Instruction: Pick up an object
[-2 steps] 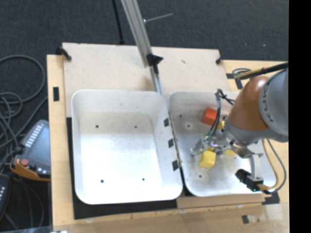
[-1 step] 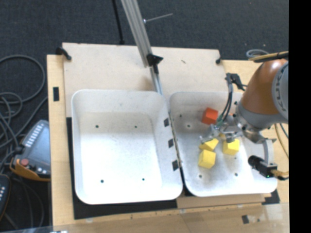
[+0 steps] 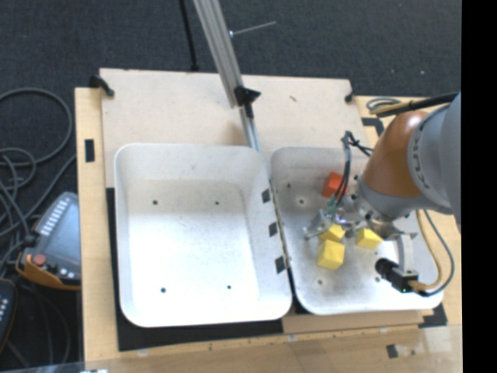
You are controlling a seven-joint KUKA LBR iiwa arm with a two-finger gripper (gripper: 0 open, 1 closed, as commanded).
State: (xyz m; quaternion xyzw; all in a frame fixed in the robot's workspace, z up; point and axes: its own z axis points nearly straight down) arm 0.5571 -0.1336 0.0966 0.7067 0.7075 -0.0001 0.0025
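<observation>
My gripper (image 3: 335,225) is down in the right bin (image 3: 307,298), near its middle, below the grey wrist with the orange band. Its fingers (image 3: 316,229) stand spread, so it is open. A small yellow block (image 3: 335,234) lies on the bin floor between the fingers, with a gap on each side of it. A second yellow block (image 3: 331,256) lies just in front of it. A third yellow block (image 3: 368,238) lies to the right, partly under the wrist. An orange block (image 3: 333,183) sits further back in the same bin.
The left bin (image 3: 124,208) stands beside the right one, their rims meeting in the middle. A slanted aluminium post (image 3: 221,45) rises from the bench behind the bins. Cables and a hand controller (image 3: 54,239) lie on the floor at left.
</observation>
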